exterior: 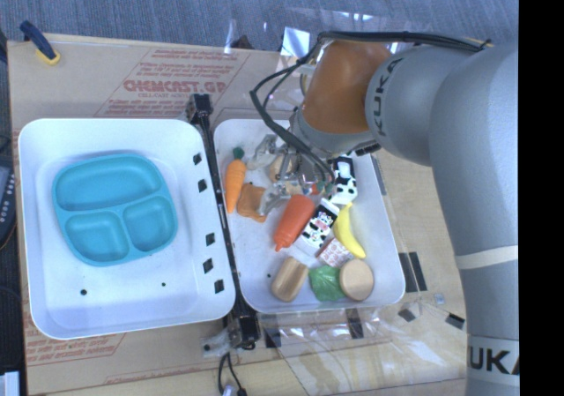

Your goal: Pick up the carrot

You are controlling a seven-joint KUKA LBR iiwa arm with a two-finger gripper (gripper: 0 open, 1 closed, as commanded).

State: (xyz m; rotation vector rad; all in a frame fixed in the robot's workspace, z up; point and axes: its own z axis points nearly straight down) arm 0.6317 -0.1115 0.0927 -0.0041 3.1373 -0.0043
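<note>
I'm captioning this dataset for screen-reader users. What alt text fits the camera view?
A grey arm's end effector hangs low in the right bin, over toy food including two carrots, a banana and a green vegetable. The left bin holds a blue divided plate.

Two white bins [35, 235] on cardboard-covered bench [132, 77]

One camera watches me from above the bench [132, 77], fixed and tilted, looking down at a slant. It takes in both bins whole: the left bin [35, 235] and the right bin [388, 244] side by side. My arm [441, 94] comes in from its right, looming large and near the lens, the bins lying farther below.
</note>
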